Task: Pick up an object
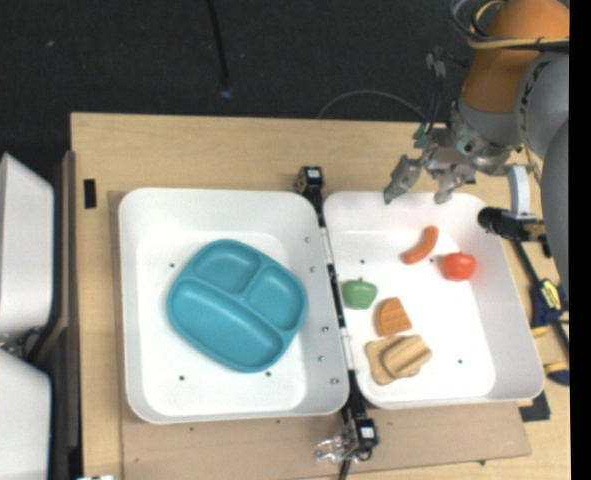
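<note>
Orange sausage [420, 246] lies diagonal, upper-right to lower-left.

Light wooden table [205, 148], surface level.
Bearing two shallow white bins side by side: left bin [145, 368], right bin [495, 368], inner edges touching.

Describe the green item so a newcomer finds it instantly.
Start at the right white bin, the one holding small food pieces rather than the blue divided plate. Look along its left wall, about midway down: the green item sits there, just above the orange wedge. It is the sole green piece; its neighbours are orange, red or tan.
</note>
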Controlling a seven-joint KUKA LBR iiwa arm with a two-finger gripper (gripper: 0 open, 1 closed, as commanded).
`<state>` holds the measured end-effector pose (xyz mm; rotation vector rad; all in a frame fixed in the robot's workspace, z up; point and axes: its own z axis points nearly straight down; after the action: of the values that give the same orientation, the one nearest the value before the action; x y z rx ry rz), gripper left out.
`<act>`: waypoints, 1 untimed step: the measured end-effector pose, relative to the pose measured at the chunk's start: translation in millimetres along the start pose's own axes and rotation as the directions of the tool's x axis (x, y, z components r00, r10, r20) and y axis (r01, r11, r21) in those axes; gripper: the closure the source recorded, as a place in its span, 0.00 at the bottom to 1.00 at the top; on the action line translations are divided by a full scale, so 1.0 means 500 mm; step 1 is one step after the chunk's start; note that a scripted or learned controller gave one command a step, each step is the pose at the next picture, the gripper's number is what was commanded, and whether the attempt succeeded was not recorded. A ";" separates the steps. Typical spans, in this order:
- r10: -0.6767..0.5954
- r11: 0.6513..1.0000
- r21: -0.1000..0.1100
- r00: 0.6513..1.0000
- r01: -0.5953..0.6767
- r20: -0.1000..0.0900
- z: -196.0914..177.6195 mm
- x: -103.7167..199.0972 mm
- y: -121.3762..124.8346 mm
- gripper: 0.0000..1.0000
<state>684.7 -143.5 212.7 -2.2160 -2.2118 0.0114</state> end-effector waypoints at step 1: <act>-0.003 1.000 -0.014 1.000 0.003 0.002 -0.020 0.000 0.005 0.00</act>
<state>687.3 -143.3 222.9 -2.2204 -2.2239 -0.0017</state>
